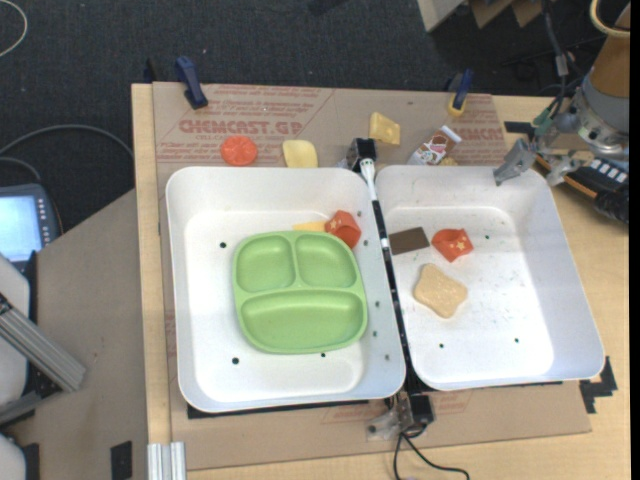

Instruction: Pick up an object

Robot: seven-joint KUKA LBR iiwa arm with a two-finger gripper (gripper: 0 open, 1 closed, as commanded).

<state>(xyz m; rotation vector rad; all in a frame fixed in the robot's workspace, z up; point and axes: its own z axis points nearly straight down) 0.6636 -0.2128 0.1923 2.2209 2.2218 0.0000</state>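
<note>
The left bin (190,298) holds a green three-part tray (298,292), with a red piece (343,227) and a yellow slice (309,226) at the tray's far edge. The right bin (560,298) holds a red block (452,243), a brown square (407,240) and a tan, biscuit-like piece (440,291), all loose near its left side. The tool (520,160) hangs over the right bin's far rim, nothing in it; how far open it is I cannot tell. The cardboard (250,118) behind reads "CHEMCAST".
</note>
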